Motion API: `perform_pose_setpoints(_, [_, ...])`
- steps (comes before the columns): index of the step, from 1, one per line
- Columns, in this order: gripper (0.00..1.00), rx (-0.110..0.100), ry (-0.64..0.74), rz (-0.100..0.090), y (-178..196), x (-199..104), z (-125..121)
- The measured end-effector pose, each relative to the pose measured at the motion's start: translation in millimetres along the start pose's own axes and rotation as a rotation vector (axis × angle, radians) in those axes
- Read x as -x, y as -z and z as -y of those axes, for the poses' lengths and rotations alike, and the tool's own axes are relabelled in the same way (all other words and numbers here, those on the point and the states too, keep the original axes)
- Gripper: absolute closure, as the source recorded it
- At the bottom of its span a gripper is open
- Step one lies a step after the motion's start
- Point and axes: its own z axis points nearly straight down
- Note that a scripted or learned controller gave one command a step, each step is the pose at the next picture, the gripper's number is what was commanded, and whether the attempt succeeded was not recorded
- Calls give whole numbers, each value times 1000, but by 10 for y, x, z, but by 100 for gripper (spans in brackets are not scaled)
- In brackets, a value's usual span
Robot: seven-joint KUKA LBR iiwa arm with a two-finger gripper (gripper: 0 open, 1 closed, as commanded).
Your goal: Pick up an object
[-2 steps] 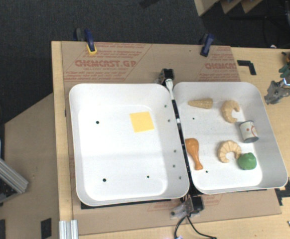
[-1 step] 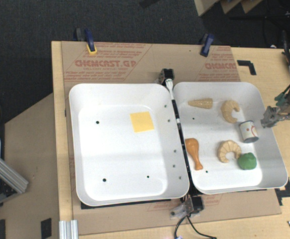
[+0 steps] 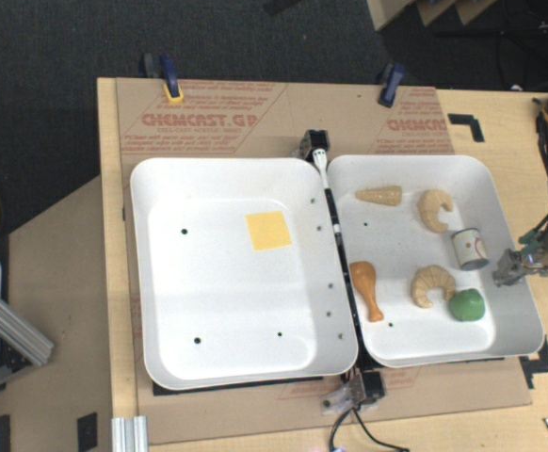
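Right bin [image 3: 500, 332] holds can [image 3: 468, 248] just beside pincer [image 3: 511, 269]; its state unclear.

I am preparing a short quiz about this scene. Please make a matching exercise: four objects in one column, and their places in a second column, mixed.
Objects:
1. yellow square
2. green ball
3. drumstick
4. small can

Places:
A. right bin, near its left wall
B. left bin
C. right bin, front right corner
D. right bin, near its right wall, behind the green ball

Pairs: 1-B, 2-C, 3-A, 4-D
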Motion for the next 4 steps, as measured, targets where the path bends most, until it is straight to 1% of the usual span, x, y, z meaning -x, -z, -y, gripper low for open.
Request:
perform_pose_setpoints(1, [100, 3, 3, 0, -448, -8, -32])
perform_pose_setpoints(2, [100, 20, 7, 9, 555, -4, -461])
perform_pose_setpoints(3, [100, 2, 1, 0, 168, -3, -10])
perform_pose_setpoints(4, [100, 3, 3, 1, -223, -8, -30])
